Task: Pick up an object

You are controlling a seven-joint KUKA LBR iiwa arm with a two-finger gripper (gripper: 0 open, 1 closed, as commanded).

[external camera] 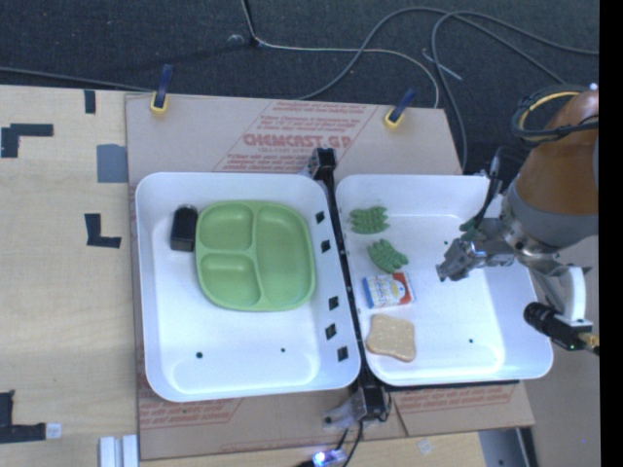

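The right bin (458, 334) holds two green leafy pieces (369, 220) (387, 255), a small white packet with blue and red print (387, 289) and a tan slice of bread (391, 338), all along its left side. My gripper (454, 265) hangs over the right half of this bin, pointing left and down. It is to the right of the packet and the lower green piece, with bare bin floor between them. Nothing shows at its tip.
The left bin (243, 358) carries a green divided plate (256, 256) with a black block (183, 228) at its left edge. A black divider (336, 261) runs between the bins. Cables (409, 27) lie on the dark floor behind the bench.
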